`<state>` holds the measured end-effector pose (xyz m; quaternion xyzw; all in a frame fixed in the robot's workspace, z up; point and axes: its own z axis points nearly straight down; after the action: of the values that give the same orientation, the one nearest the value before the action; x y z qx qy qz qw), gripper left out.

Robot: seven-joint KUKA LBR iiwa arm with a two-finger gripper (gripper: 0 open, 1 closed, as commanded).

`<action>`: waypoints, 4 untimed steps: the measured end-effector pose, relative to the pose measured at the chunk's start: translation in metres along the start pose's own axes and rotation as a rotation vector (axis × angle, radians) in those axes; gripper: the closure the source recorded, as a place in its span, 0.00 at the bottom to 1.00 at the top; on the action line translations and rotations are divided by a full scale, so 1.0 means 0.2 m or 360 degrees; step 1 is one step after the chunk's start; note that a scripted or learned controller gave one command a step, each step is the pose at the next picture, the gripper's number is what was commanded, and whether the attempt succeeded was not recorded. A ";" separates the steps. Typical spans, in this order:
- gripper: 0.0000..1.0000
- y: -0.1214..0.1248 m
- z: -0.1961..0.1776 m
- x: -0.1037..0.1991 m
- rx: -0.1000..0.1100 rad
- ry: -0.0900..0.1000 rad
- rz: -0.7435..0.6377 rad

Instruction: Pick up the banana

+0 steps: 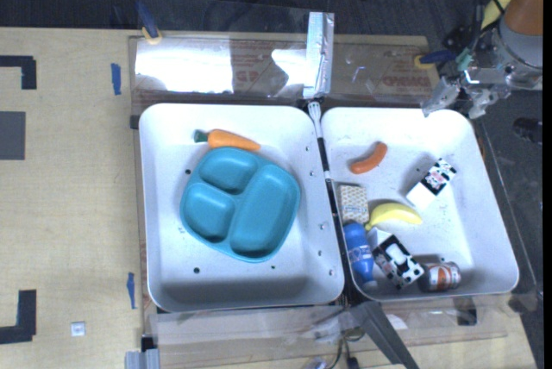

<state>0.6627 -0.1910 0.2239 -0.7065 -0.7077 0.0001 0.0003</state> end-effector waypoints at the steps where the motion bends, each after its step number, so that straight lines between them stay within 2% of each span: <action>1: 0.00 -0.22 0.42 0.21 -0.0002 -0.0001 0.0153; 2: 0.00 -0.44 0.20 0.71 0.0002 0.0002 -0.0624; 3: 0.00 -0.67 0.20 0.59 0.0001 0.0001 -0.0521; 4: 0.00 -0.85 0.20 0.77 0.0002 0.0002 -0.0796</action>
<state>0.4920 -0.0373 0.1843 -0.5094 -0.8605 0.0000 0.0013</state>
